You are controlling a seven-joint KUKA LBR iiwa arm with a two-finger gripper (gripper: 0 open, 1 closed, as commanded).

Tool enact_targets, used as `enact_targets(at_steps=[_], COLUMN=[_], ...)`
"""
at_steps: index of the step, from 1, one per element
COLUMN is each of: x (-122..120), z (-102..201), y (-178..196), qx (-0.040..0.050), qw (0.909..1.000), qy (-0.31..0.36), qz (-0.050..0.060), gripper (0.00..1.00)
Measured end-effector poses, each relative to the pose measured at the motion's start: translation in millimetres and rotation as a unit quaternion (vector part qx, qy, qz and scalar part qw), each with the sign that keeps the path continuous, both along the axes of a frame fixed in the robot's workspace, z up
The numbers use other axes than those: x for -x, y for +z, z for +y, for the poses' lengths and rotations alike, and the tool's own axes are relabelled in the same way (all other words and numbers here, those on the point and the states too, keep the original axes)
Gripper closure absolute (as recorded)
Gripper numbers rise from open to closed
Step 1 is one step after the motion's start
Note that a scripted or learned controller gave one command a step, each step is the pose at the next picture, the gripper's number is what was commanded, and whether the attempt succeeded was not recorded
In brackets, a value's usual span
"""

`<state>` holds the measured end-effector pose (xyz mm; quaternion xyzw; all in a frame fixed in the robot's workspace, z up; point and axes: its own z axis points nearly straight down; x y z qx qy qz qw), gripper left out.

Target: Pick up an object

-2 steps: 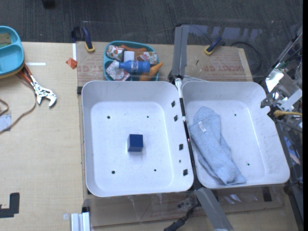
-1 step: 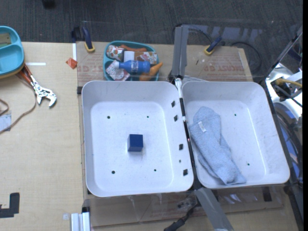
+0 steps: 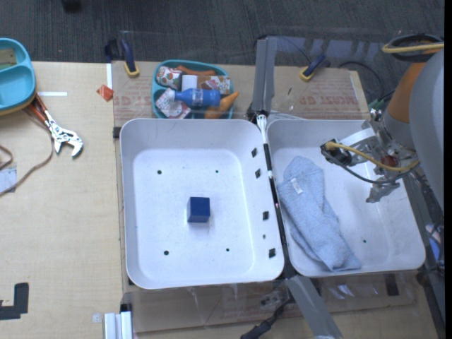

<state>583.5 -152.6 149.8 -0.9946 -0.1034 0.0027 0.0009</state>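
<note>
Your nearest item was grey-blue towel [image 3: 315,214], lying crumpled along left side of right bin [image 3: 395,249], reaching toward its near edge. Blue cube [image 3: 199,209] sat alone near centre of left bin [image 3: 145,189], well apart from towel. End effector [image 3: 378,162] hung over right bin's far right part, cables around it; you could not tell finger state from this angle. Teal tub of small items [image 3: 192,90] stood beyond left bin's far edge. Wrench [image 3: 62,136] lay toward counter's [image 3: 60,246] left edge.
</note>
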Motion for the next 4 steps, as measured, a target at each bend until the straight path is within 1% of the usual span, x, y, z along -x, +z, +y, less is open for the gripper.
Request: enact_targets(at_steps=[1,2,3,4], x=[-4,-4,-27,-10], z=[-33,-32,-50,-36], y=[66,73,-43,71], qx=[0.0008,0.0009,0.0002,0.0006], qw=[1.0,1.0,1.0,1.0], qy=[0.0,0.003,-0.002,-0.001], qz=[-0.001,0.001,0.0,-0.002], gripper=[0.0,1.0,1.0,1.0])
